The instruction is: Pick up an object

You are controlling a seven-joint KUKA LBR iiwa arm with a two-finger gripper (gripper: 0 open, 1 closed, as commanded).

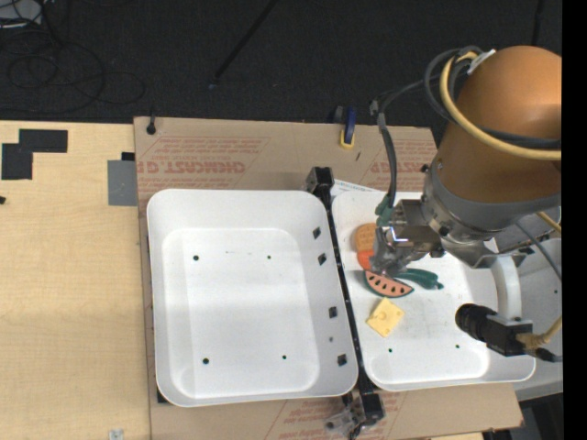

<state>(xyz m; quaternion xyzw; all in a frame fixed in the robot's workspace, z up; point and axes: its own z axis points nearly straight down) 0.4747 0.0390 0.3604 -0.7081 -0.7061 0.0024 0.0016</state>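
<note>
Landmark for this entry: the watermelon-slice toy (389, 286), red face with dark seeds and a green rind. It lay flat on the floor of the right bin (431, 360), in that bin's left half.

Gripper (391, 250) stood just beyond the slice on its far side, tip close over the slice's upper edge. Contact between the two could not be made out. Whether the claw was open or closed could not be told; the wrist body and cables covered it from this angle.

Pickable things, all placed from the slice:
- orange round piece (366, 237): just beyond and to the left, partly covered by the gripper.
- teal piece (424, 280): just to the right, at or near the slice's right end; touching or not, unclear.
- yellow wedge (385, 318): just on the near side, with a narrow strip of white floor between.

The left bin (238, 291) stood to the left of the slice, past the black joint between the bins. The arm (500, 136), grey with an orange dome, rose beyond and to the right. Both bins sat on a cardboard sheet (238, 154); a blue clamp (348, 126) sat at its far edge, well beyond the slice.
</note>
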